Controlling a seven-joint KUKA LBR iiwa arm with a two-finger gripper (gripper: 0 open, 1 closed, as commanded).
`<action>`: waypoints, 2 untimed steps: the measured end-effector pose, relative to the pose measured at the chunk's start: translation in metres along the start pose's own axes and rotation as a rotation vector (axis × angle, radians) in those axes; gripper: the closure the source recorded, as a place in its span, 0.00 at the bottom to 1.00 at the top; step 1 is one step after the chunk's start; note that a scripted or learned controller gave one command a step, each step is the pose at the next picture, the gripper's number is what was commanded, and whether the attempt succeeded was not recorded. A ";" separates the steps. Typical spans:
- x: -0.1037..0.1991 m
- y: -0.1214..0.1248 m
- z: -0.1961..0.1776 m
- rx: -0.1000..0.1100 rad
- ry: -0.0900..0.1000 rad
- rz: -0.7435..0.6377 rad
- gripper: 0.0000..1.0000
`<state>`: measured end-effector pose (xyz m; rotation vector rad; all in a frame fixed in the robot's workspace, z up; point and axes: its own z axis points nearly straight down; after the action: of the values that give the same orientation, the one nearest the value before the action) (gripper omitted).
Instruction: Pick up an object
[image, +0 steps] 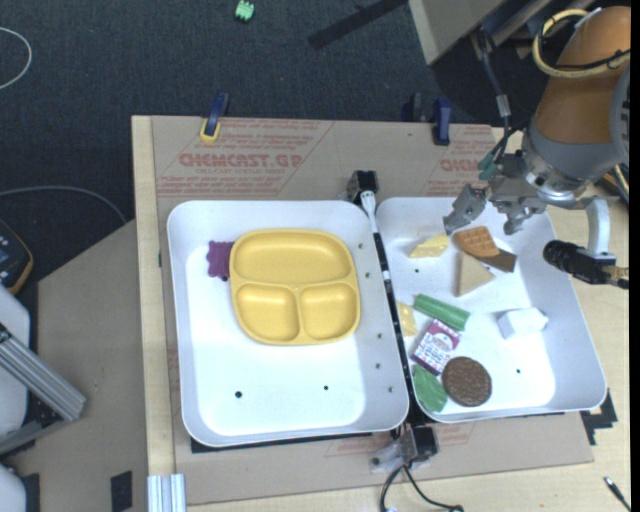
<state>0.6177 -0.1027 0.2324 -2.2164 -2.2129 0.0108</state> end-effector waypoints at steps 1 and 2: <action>0.000 0.002 -0.006 -0.011 -0.001 -0.002 0.00; 0.005 0.002 0.038 -0.005 -0.001 -0.002 0.00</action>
<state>0.6193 -0.0976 0.1946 -2.2170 -2.2179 0.0059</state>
